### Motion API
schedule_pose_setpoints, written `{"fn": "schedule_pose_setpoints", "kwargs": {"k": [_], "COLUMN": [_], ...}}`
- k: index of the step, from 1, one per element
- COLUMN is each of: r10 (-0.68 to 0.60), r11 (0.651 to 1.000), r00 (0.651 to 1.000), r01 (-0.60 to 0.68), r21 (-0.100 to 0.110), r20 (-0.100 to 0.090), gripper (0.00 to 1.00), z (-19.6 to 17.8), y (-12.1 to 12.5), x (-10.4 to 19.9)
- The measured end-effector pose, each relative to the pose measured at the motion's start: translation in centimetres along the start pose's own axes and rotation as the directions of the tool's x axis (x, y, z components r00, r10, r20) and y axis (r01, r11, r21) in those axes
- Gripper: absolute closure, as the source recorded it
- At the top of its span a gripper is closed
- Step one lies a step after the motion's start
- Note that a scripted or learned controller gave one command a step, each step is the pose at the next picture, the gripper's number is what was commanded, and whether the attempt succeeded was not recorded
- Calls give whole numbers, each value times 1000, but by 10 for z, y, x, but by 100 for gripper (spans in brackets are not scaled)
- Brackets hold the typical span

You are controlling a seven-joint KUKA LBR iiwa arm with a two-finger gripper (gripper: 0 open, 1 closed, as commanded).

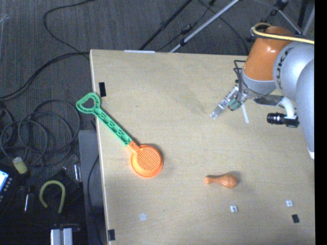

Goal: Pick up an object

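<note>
An orange mesh-headed paddle with a green handle point(122, 137) lies flat at the left of the tan bench top point(179, 86), its handle loop hanging over the left edge. A small orange drumstick-shaped toy point(223, 180) lies toward the lower right. My gripper point(230, 115) hangs at the right, below the arm's orange band point(265, 55), well above and to the right of the paddle and up from the drumstick toy. Its fingers are spread open, and nothing is between them.
Small dark and white markers point(233, 208) dot the lower right of the bench top. Cables point(30, 137) and a green U-shaped piece point(51, 193) lie on the floor to the left. Tripod legs point(214, 14) stand beyond the far edge.
</note>
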State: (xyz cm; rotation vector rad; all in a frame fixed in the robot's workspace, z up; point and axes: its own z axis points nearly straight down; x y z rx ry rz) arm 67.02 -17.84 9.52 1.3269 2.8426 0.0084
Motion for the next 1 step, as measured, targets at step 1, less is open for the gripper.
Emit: {"fn": "schedule_pose_setpoints", "kwargs": {"k": [1], "r10": [137], "r11": [991], "r00": [991], "r01": [-137], "r21": [6], "r20": [-2], "gripper": [100], "z": [-93], "y": [13], "x": [42]}}
